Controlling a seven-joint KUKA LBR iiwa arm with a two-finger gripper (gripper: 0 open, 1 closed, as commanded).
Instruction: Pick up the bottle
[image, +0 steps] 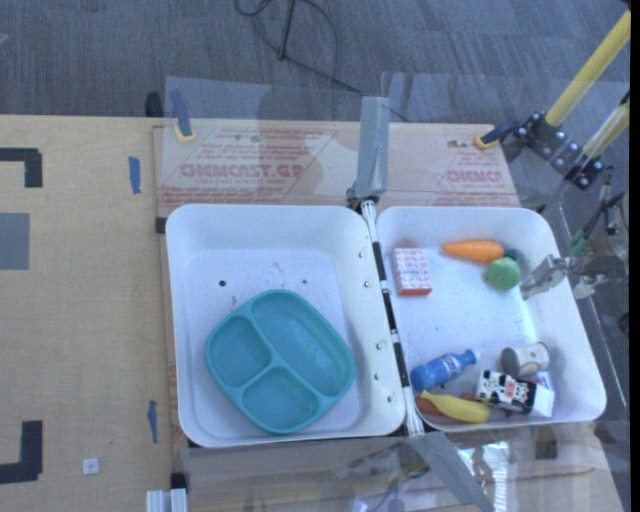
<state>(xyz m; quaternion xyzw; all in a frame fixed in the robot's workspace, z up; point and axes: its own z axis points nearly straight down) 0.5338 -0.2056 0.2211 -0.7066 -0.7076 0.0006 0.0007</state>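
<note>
I see bottle (442, 368) near right bin's (560, 245) front-left corner, just above banana (455, 407) | bare floor mid-bin | jaws: can't tell

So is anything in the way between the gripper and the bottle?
Nothing sits right on the line. The gripper is at the right bin's right edge, by the green ball. The bottle lies lower left of it, across bare floor. A can sits just beside that path.
</note>
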